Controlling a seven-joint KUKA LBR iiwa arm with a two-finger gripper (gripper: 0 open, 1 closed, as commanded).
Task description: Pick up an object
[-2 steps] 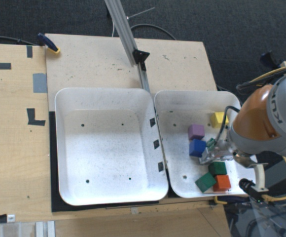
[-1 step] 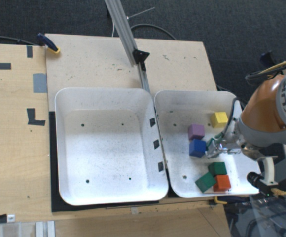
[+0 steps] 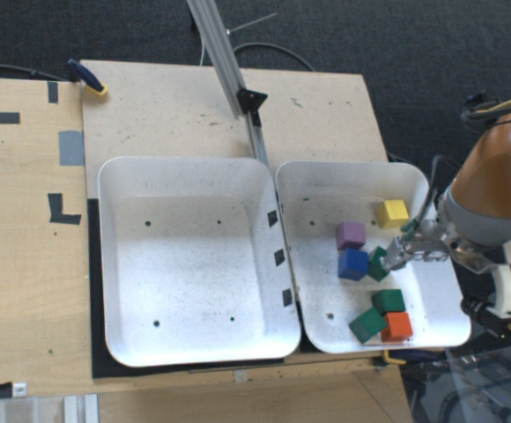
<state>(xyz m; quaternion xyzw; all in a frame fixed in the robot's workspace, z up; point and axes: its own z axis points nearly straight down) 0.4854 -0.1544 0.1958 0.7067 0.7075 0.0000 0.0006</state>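
Across the counter (image 3: 194, 104) sit two shallow white bins side by side; the left bin (image 3: 114, 236) holds no blocks, while the right bin (image 3: 326, 333) carries all the small blocks. Reaching in from the right, the grey arm (image 3: 485, 192) with its orange band lowers the tool (image 3: 403, 252) into the right bin's right half. Whether that tool is parted or closed cannot be told, for its tip is a blur against a dark green block (image 3: 378, 263), which lies just beside a blue block (image 3: 352, 264). Just beyond the blue one sits a purple block (image 3: 351, 234), and further right a yellow block (image 3: 392, 212) stands apart near the far wall. Toward the near rim, two green blocks (image 3: 377, 314) and an orange block (image 3: 397, 326) crowd together, touching. The blocks look light, stiff and smooth-faced, so I judge a grip across two flat opposite sides would serve best. The yellow one, standing free, seems easiest; the dark green one is hemmed by the blue, leaving little room on that side.
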